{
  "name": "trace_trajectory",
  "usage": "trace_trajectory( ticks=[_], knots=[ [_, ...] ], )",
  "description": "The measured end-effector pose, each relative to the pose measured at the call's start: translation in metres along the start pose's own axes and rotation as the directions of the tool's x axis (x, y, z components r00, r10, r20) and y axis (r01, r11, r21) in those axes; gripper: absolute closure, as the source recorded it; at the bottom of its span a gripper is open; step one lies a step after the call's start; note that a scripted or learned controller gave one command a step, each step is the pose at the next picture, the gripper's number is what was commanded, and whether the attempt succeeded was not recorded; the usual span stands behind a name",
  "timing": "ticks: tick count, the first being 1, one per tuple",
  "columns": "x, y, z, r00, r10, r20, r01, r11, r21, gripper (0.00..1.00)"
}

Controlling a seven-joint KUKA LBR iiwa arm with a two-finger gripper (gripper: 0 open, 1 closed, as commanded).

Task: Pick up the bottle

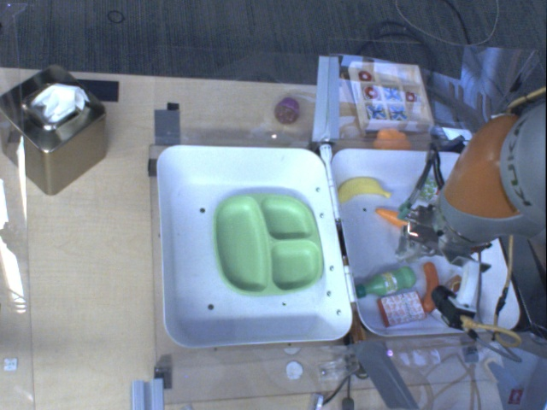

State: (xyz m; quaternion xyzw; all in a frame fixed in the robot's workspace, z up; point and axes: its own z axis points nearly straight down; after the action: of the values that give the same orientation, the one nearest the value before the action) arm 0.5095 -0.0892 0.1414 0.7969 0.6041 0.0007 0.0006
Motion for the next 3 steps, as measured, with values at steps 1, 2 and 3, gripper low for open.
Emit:
trace_trajectory(
  ticks=[1, 2, 3],
  knots=[
    [0.000, 0.000, 0.000, 1.000, 0.000, 0.000, 0.000, 1.000, 0.000, 0.00],
    [0.015, -0.026, -0.068, 0.990, 0.143, -0.002, -0.143, 0.990, -0.004, 0.00],
    [0.001, -0.022, 0.044, 0.998, 0.056, -0.002, -0.056, 0.998, -0.003, 0.00]
  ],
)
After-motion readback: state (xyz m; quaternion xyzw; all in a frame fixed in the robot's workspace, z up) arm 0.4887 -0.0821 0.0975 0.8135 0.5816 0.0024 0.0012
